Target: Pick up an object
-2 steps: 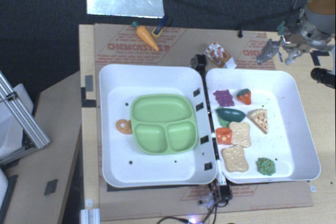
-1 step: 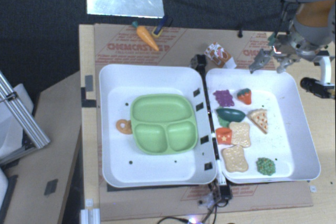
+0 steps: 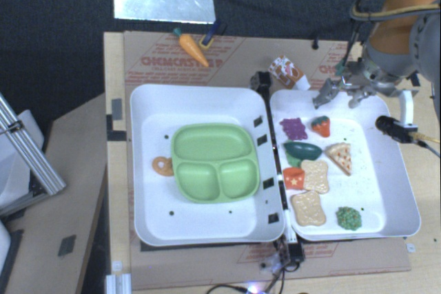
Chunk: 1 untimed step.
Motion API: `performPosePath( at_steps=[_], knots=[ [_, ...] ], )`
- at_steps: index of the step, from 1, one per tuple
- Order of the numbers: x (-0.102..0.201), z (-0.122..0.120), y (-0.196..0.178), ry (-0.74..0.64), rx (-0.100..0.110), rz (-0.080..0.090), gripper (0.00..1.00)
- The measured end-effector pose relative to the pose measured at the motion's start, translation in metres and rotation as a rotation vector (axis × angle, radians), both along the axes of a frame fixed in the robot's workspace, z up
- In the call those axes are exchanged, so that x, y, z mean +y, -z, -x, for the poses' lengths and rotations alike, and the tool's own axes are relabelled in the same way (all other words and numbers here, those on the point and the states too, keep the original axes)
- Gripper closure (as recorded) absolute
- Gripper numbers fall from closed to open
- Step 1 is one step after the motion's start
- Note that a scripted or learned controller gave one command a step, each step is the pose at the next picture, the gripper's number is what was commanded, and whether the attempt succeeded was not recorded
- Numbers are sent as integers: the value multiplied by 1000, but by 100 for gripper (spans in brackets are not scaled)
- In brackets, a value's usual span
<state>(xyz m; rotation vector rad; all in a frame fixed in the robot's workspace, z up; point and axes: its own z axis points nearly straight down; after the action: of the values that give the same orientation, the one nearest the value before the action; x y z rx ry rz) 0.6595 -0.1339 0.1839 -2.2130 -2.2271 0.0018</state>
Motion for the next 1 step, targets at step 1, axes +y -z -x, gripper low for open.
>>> performPosePath(
  at_steps=[1],
  knots=[
    [4,9,56,4,0,0,0]
  ],
)
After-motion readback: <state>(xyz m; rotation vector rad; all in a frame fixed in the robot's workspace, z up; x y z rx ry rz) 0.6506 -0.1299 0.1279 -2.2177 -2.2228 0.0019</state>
